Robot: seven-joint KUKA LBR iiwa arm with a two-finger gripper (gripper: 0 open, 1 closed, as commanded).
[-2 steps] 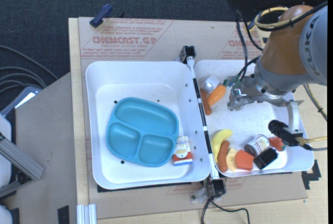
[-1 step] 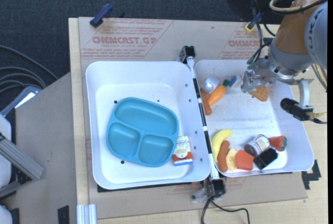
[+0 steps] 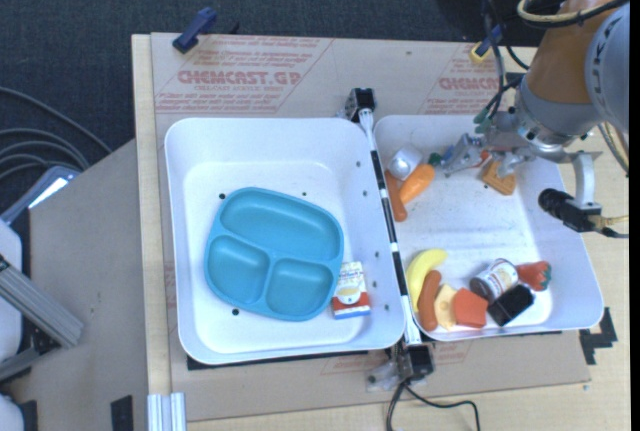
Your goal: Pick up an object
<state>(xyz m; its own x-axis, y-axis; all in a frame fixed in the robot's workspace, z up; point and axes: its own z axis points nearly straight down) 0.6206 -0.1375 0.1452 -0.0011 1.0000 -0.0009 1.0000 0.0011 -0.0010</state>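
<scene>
My gripper (image 3: 478, 155) hangs low over the far part of the right bin (image 3: 560, 229), below the arm's orange band. A small tan block (image 3: 500, 181) lies just beneath and to its right. To its left an orange carrot (image 3: 416, 183) and a silvery round piece (image 3: 405, 162) sit near the divider. Along the bin's near side lie a banana (image 3: 424, 268), a sausage (image 3: 430, 300), an orange chunk (image 3: 468, 308), a small can (image 3: 497, 277), a black block (image 3: 513, 304) and a red piece (image 3: 538, 274).
The left bin (image 3: 190, 219) holds a blue divided plate (image 3: 272, 252) and a small carton (image 3: 350, 287) by its right wall. A black clamp (image 3: 360, 103) stands at the far end of the divider between the bins. Cables run along the right side.
</scene>
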